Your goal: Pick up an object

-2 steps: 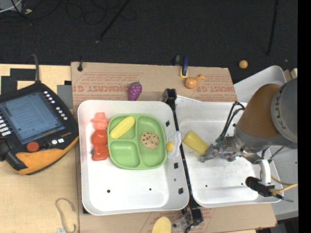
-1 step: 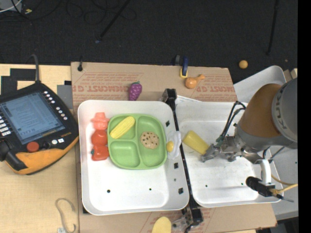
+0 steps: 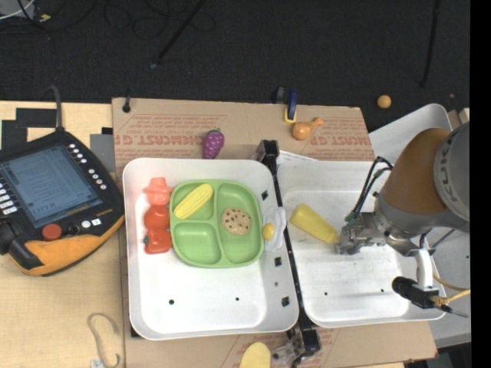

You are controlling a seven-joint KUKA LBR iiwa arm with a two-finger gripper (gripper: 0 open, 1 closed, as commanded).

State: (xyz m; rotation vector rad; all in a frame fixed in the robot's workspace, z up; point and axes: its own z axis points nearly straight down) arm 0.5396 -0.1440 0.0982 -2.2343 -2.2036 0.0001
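In the right bin (image 3: 360, 301), the gripper (image 3: 347, 242) touches the yellow block (image 3: 313, 222) (jaw state unclear)

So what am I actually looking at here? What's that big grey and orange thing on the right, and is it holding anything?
You are seeing one picture, taken by a camera fixed above a bench and looking down at a slant. The grey and orange shape is a robot arm reaching in from the right. At its tip is a pincer, low in the right white bin, right beside a yellow block. Whether it grips the block cannot be told from here. The left white bin holds a green divided plate with a toy corn cob and a cookie on it, and a red toy figure beside it. The screen device at far left is probably the arm's handheld controller.
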